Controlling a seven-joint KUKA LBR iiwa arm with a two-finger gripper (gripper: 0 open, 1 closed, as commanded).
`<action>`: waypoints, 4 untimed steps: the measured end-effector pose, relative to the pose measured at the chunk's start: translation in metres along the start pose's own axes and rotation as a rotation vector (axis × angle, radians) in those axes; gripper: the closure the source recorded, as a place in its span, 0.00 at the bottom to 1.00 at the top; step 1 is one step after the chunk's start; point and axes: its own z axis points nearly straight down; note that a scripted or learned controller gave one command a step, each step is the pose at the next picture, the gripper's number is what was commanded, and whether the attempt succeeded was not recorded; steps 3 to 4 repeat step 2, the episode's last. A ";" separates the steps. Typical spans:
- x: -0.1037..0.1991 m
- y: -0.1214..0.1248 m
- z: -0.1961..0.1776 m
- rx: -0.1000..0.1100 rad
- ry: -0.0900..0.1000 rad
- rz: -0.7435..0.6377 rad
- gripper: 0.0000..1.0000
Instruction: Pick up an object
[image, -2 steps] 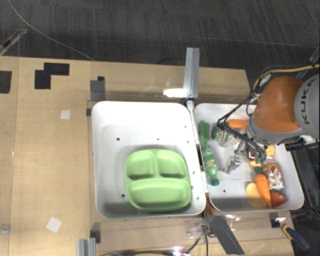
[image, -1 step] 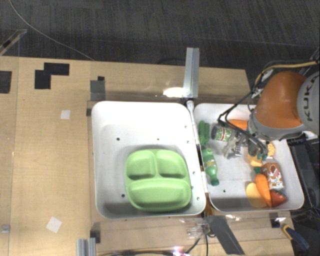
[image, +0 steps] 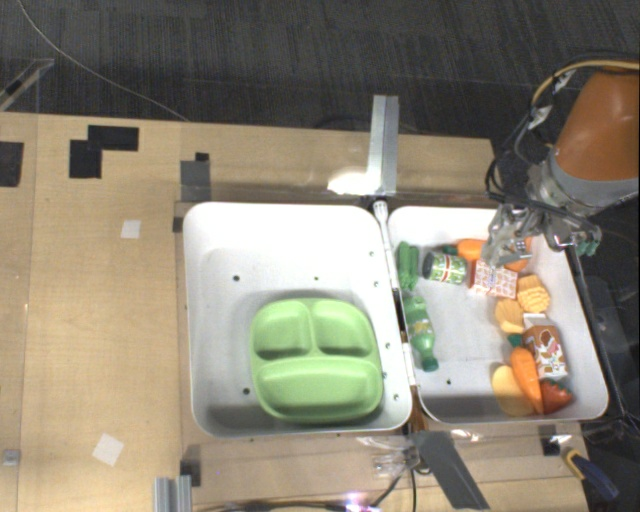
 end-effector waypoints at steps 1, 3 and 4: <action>0.015 -0.026 -0.014 -0.002 0.003 -0.301 1.00; 0.009 -0.048 -0.025 -0.002 0.001 -0.647 1.00; 0.009 -0.048 -0.025 -0.002 0.001 -0.647 1.00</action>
